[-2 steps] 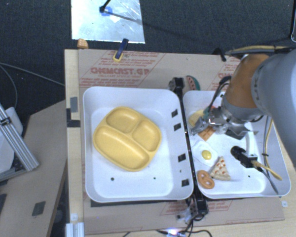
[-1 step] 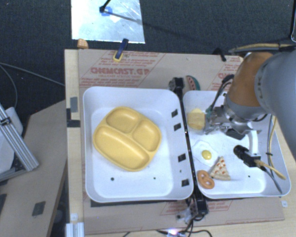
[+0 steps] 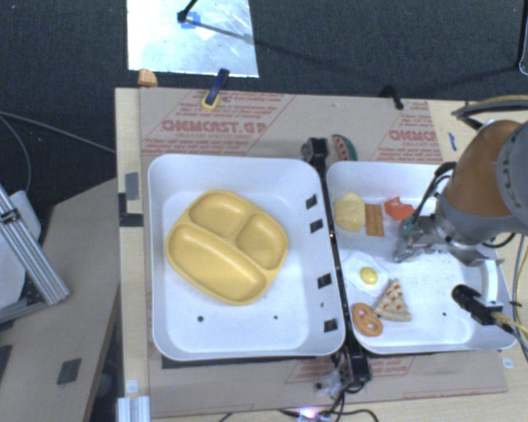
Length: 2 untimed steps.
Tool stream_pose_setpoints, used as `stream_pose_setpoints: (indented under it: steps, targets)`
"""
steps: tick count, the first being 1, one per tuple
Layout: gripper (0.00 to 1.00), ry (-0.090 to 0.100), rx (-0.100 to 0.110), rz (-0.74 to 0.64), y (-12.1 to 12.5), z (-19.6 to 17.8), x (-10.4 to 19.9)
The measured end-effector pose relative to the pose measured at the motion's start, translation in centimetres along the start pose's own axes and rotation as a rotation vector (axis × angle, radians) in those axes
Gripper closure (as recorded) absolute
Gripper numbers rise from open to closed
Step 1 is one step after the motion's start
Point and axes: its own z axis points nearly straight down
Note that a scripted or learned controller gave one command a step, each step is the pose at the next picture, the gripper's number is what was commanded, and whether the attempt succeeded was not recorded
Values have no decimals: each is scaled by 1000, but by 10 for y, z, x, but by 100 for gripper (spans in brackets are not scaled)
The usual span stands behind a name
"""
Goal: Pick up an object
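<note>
The gripper (image 3: 407, 246) is reaching low into the right bin (image 3: 440, 337), apparently lining up on the toy foods near it, the red piece (image 3: 398, 208), fried egg (image 3: 366, 275) and pizza slice (image 3: 392, 302), though whether it is grasping anything cannot be told.

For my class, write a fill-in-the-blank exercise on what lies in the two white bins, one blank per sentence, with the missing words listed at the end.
1. The yellow divided tray lies in the ______ bin as the camera sees it.
2. That tray has ______ compartments.
3. The fried egg has a white rim and a ______ middle.
4. The pizza slice lies in the same bin as the pretzel, on the side the ______ reaches in from.

Missing words: left; three; yellow; arm
</note>
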Motion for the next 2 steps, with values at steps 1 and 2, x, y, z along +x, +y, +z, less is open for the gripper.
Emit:
stream_pose_setpoints:
  steps: [1, 2]
  targets:
    - [100, 3, 3, -3, -74, 0, 37]
    - [100, 2, -13, -15, -61, -106, 103]
